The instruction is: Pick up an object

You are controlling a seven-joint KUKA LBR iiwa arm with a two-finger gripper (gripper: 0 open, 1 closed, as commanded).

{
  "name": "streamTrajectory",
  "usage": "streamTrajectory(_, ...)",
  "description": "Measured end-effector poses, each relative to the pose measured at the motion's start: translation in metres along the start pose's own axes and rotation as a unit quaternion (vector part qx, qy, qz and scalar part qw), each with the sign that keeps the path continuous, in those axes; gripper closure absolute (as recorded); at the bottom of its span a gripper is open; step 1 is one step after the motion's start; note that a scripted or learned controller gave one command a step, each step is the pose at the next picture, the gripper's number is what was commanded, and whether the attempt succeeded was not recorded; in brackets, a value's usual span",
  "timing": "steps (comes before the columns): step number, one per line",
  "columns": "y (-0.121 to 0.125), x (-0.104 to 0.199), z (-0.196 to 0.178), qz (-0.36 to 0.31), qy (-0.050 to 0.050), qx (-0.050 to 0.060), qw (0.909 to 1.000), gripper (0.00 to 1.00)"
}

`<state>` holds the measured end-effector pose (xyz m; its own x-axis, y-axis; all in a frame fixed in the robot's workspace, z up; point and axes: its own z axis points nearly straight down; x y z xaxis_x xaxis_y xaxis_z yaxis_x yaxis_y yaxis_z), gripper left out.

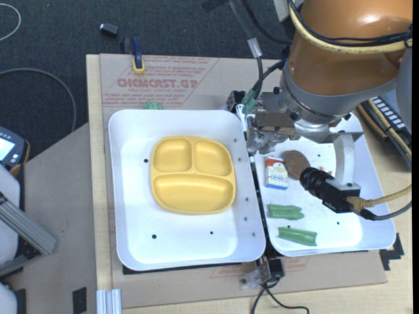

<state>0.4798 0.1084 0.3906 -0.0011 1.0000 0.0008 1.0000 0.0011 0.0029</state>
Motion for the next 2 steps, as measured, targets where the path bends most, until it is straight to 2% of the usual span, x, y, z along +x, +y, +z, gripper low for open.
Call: streamTrajectory(2, 0.001, 0.001, -0.020, -0.001, 0.000, -0.002, 1.0000, 1.00)
